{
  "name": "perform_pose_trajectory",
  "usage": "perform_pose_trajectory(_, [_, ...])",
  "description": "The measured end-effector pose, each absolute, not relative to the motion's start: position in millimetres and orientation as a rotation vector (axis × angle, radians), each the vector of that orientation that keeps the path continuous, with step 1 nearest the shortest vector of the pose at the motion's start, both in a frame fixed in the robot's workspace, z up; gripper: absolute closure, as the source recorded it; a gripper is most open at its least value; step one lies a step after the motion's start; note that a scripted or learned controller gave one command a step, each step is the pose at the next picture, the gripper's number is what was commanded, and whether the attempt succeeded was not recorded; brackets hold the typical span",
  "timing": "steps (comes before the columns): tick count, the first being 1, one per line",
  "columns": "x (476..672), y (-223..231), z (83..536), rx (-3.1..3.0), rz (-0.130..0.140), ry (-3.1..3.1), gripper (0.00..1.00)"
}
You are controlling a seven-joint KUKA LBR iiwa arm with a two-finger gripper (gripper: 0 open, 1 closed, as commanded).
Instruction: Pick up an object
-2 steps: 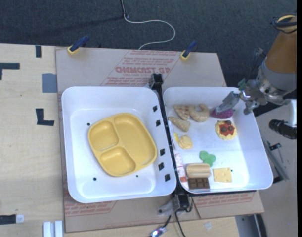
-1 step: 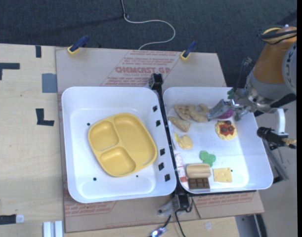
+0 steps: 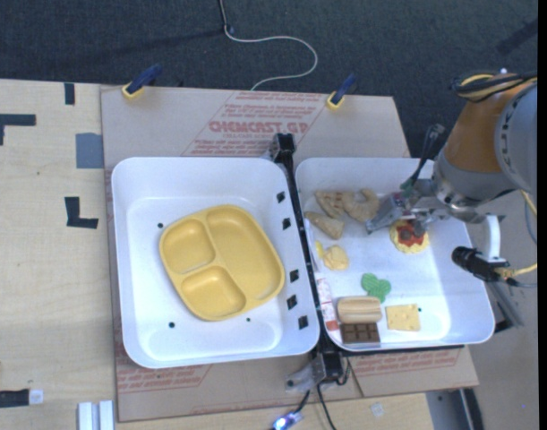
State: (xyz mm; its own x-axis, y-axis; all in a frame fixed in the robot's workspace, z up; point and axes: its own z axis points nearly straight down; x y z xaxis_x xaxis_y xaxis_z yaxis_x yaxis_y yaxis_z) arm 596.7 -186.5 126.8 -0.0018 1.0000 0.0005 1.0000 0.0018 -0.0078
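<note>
Two white bins sit side by side on the surface (image 3: pixel 40 240); the left bin (image 3: pixel 134 267) has a yellow divided plate (image 3: pixel 221 261) lying flat in it, three compartments, nothing on it that I can make out.

The right bin (image 3: pixel 461 316) is where all the small stuff is. Along its far side there's a cluster of tan pieces (image 3: pixel 345 206) (look like toy pastries or chicken bits, hard to say); just near of those, by the left wall, a small pale yellow piece (image 3: pixel 334 257). Toward the near edge: a green leafy piece (image 3: pixel 375 286), a tan bun-shaped thing (image 3: pixel 359 308) with a brown chocolate-looking block (image 3: pixel 360 332) touching it on the near side, and a yellow cheese-like square (image 3: pixel 402 318) just right of those.

The arm (image 3: pixel 488 146) comes in from the right, orange band visible; the gripper (image 3: pixel 391 215) is down low in the right bin, between the tan cluster and a red-and-yellow toy (image 3: pixel 409 237), which lies just right and a bit near of it. Honestly can't tell if the fingers are apart or together; too dark and small there, and nothing is visibly pinched between them.

A white cable (image 3: pixel 273 47) loops over the dark floor at the far side.
</note>
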Motion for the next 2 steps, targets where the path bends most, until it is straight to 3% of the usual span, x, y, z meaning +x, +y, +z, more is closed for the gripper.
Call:
perform_pose_trajectory(1, [598.7, -188.1, 86.8, -2.224, 0.004, -2.229, 0.0])
perform_pose_trajectory(2, [602.4, -191.4, 102.1, -2.237, -0.002, -2.241, 1.0])
